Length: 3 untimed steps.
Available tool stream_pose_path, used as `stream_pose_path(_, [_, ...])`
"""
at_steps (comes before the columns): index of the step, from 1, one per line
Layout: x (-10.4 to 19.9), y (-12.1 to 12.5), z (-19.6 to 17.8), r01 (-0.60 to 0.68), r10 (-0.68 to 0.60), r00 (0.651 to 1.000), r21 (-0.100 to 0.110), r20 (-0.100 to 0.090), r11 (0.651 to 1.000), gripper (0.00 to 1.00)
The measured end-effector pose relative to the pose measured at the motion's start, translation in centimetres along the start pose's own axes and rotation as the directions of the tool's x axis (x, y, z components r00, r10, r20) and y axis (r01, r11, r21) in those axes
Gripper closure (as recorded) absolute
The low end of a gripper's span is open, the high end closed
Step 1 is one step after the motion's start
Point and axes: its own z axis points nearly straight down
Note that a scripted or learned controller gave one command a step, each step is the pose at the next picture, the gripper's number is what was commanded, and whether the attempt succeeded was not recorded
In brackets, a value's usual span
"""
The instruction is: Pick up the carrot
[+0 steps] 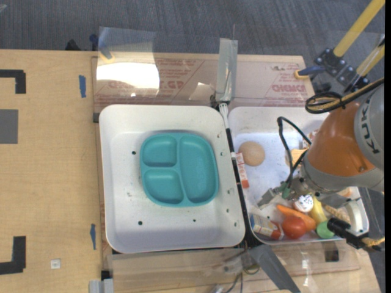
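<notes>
Where claw (pixel 292 195) hovers, carrot (pixel 288 212) near bin rim (pixel 305 239)

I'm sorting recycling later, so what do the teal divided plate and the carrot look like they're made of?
The teal plate looks like moulded plastic: one even matte colour, rounded edges, three smoothly formed compartments. The carrot in the right bin seems to be a plastic toy, judging by its flat uniform orange and slight sheen, though it is small and partly hidden among other items, so that is less certain.
</notes>
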Motion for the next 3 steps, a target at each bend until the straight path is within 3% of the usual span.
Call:
stream_pose_path(1, [-2.4,-1.4,0.4,0.619,-0.619,0.785,-0.001,0.004,0.785,0.00])
stream_pose_path(2, [-2.5,-1.0,-0.8,0.620,-0.619,0.785,-0.007,0.015,0.785,1.00])
stream_pose_path(3, [4.5,0.8,-9.4,0.638,-0.638,0.770,-0.006,0.005,0.770,1.00])
